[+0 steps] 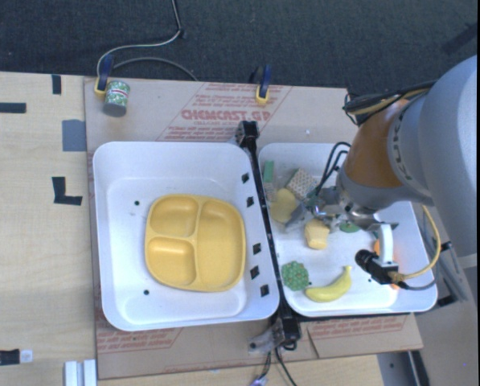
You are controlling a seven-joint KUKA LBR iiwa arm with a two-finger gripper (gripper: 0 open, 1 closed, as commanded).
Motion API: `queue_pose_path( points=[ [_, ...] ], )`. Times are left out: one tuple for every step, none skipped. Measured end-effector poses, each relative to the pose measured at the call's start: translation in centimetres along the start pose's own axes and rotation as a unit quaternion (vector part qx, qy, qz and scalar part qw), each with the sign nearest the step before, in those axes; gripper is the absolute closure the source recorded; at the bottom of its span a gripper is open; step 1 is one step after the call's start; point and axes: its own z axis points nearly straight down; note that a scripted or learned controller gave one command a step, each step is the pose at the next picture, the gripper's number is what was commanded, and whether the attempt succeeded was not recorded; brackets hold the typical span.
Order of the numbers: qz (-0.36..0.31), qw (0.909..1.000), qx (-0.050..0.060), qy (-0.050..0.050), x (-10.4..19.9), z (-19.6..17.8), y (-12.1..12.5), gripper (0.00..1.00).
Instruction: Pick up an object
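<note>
Fingers of our gripper [324, 215] are hidden, so we cannot tell their state; a yellow block [317, 234] sits just below, banana [330, 288] farther down.

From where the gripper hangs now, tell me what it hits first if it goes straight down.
Most likely the pale yellow chunk just under the gripper in the right bin. Depth is hard to judge from this slanted view, so it could land on the bin floor beside it.
</note>
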Motion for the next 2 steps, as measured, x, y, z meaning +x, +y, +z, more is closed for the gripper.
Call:
queue_pose_path(
  points=[
    [0.000, 1.0000, -0.001, -0.001, -0.1, -1.0, 0.0, 1.00],
    [0.000, 1.0000, 0.002, 0.000, 6.2, -9.8, -4.7, 1.00]
  ],
)
